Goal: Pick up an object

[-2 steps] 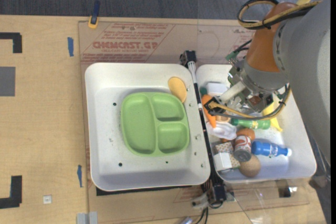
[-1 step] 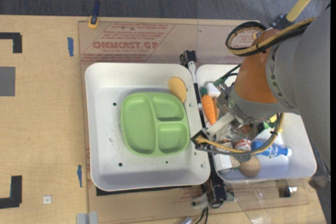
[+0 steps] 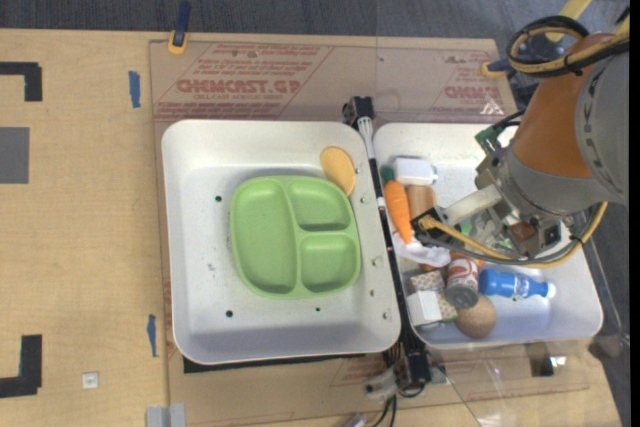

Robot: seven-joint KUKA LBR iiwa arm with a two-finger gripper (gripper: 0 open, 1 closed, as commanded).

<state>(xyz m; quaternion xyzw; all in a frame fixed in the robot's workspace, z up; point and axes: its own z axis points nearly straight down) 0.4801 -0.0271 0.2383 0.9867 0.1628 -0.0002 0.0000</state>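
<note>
My gripper (image 3: pixel 505 220) hangs low over the right bin (image 3: pixel 585 310), under the grey and orange wrist, among the objects in the bin's middle. Just left of it lie an orange carrot (image 3: pixel 398 207), a white block (image 3: pixel 415 171) and a brown piece (image 3: pixel 422 200). Below it sit a small can (image 3: pixel 462 283), a blue bottle (image 3: pixel 515 287), a tan round object (image 3: pixel 477 317) and a white box (image 3: pixel 425 307). The arm hides the right part of the bin. Nothing I can see is gripped.
The left bin (image 3: pixel 190 215) holds a green divided plate (image 3: pixel 295 235) and a yellow-orange oval object (image 3: pixel 340 168) by its right wall. A black divider (image 3: pixel 385 245) runs between the bins. Yellow cable (image 3: pixel 480 245) loops beneath the wrist.
</note>
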